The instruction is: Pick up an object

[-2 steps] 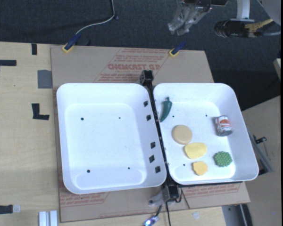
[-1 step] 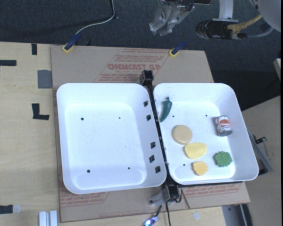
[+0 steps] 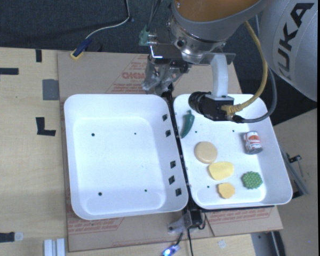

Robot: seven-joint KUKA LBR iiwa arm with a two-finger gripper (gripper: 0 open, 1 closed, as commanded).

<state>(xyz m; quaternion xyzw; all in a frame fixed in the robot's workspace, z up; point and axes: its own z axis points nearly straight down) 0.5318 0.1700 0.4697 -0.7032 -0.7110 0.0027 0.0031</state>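
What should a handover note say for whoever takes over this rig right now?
Gripper: above the far end of the divider between the bins, nothing seen between its fingers; open or shut not clear.
Right bin: green pepper by the divider, can, tan disc, yellow chip, orange piece, green ball.
Done: no pick yet; all pieces lie in the bin.
Left: go down on one piece, grasp, lift.
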